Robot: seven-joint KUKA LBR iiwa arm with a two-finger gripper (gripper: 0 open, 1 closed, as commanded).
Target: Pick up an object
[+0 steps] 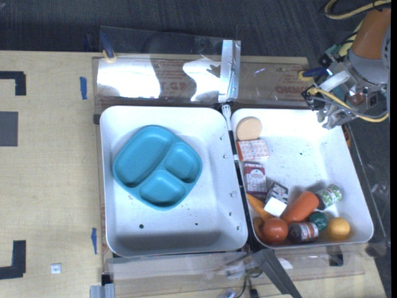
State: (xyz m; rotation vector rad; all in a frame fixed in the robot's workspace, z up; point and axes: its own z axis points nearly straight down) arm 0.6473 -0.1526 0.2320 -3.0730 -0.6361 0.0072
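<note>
Gripper [332,118], jaw state not discernible, at right bin's [310,143] far corner: you should target the isolated tan disc [249,128], avoiding clutter.

Non-task items around the left bin [124,228].
Blue divided plate [158,165] lies inside the left bin, toward its left-centre. Clear plastic panel [167,73] stands just behind the left bin. Blue tape marks [83,87] sit on the wooden bench [46,166] left of it; black corner markings [15,82] farther left.
</note>
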